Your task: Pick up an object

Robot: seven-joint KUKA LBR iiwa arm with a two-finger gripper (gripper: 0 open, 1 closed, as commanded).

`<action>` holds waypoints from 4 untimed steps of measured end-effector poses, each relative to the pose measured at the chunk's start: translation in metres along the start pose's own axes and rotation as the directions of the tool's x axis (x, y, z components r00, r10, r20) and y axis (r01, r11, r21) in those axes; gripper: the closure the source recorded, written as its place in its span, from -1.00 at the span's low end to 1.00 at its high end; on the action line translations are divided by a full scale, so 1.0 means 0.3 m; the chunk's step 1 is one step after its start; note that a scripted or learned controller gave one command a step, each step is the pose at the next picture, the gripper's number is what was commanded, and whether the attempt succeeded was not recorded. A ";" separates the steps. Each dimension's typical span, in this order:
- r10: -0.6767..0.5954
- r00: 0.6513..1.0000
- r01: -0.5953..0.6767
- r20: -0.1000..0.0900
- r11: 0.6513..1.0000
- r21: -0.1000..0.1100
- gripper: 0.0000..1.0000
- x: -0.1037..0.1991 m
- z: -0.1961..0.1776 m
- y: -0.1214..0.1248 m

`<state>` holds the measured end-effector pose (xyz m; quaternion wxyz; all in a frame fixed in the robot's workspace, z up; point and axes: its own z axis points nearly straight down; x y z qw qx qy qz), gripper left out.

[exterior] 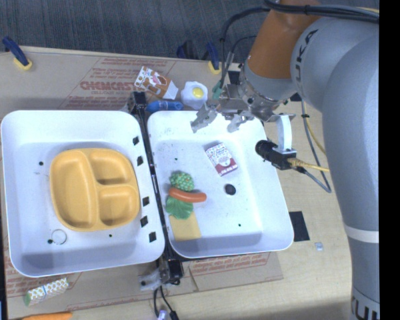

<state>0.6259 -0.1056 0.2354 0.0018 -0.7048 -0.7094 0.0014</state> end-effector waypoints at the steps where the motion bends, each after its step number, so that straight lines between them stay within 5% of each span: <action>1: -0.072 0.997 0.072 0.000 0.997 0.001 -1.00 -0.245 0.348 0.024; 2: -0.488 0.873 0.488 0.000 0.873 -0.001 -1.00 -0.351 0.478 0.008; 3: -0.492 0.870 0.492 0.001 0.870 0.000 1.00 -0.350 0.443 0.010; 4: -0.378 0.926 0.378 0.003 0.926 -0.004 1.00 -0.133 0.154 0.105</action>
